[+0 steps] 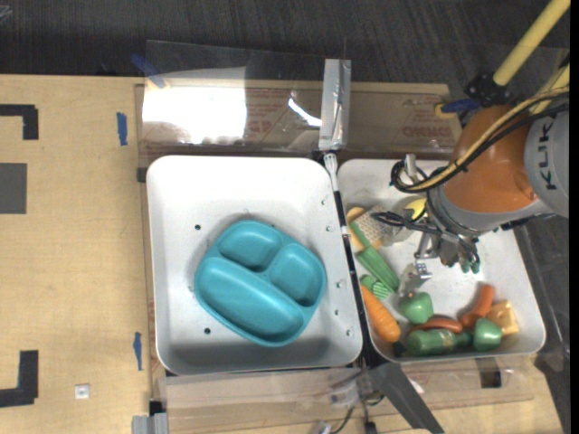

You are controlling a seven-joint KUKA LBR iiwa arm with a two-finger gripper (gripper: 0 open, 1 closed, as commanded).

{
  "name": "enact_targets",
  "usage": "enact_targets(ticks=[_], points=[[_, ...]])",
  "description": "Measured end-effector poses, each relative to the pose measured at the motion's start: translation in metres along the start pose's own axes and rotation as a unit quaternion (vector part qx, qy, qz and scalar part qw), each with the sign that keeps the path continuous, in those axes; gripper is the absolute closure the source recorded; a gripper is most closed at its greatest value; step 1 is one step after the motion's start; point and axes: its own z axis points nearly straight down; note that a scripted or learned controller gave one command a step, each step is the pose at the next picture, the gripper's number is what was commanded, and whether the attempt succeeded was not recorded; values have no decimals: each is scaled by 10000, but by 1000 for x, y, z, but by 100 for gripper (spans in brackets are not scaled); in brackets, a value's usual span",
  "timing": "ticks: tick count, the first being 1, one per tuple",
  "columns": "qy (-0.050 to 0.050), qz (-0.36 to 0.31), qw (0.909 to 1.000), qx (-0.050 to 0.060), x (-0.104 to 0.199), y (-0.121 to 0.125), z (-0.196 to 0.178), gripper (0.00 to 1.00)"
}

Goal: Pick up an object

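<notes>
Grey and orange, the arm (507, 170) lowers its pincer (418, 274) over toy vegetables (425, 319) in the right bin (529, 287), at the frame's lower right. Whether it is apart or together, I cannot tell. Left bin (172, 197) holds a teal divided plate (261, 281).

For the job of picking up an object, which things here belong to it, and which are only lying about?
Belong to the job:
- gripper, above the toys
- right bin
- toys in it: green round piece, orange carrot, green pod

Only lying about:
- left bin
- teal divided plate in it
- clear sheet behind the bins
</notes>
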Motion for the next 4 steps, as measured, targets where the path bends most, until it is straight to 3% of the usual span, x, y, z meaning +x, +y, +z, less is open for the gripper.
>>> enact_targets(ticks=[1, 2, 3, 4], points=[[-4, -8, 10000, -1, 58, 1, -1, 0], [22, -163, 9999, -5, -10, -8, 0, 0], [-4, -1968, 9804, 1, 30, -25, 0, 0], [-32, -4260, 9047, 16, 72, -56, -1, 0]])
